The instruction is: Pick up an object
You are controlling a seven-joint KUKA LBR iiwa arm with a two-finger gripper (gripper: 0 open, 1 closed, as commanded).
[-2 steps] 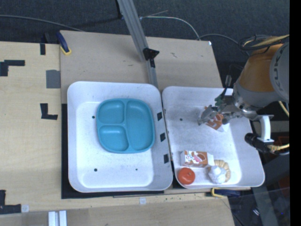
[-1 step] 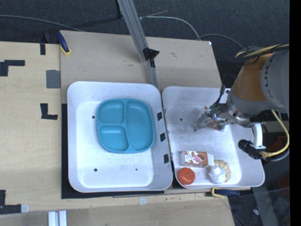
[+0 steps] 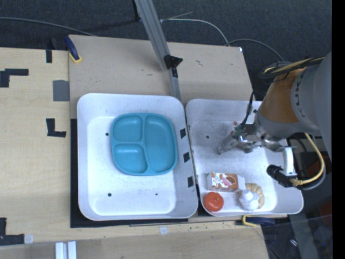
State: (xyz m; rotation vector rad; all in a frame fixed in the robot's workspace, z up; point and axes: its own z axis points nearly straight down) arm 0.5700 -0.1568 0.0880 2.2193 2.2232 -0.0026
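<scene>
Down in the near part of the right bin (image 3: 205, 117) lie three small things, any of which could be picked: a red round item like a tomato (image 3: 214, 201) at the near-left corner, a white and orange packet (image 3: 223, 182) just beyond it, and a pale, tan-edged item like a pastry (image 3: 251, 196) to the right of both. The tomato and the packet sit just beside each other; the pastry is near them, a little apart. None of the three is touched by the arm.

Farther back in the same bin, the jaws (image 3: 225, 147) hang over bare white floor, pointing toward the bin's left wall and well apart from the three items. They look drawn close together with nothing between them, though the metal parts are small and blurred, so how wide they stand cannot be told for sure. Behind them the grey arm (image 3: 312, 99) with its orange band (image 3: 277, 99) reaches in from the right.

The left bin (image 3: 91, 198) holds a blue divided tray (image 3: 144, 143) with three compartments, lying flat near its middle. Both bins rest side by side on the tabletop (image 3: 32, 144), and a grey metal bar (image 3: 153, 26) slants in from above toward the gap between them.
</scene>
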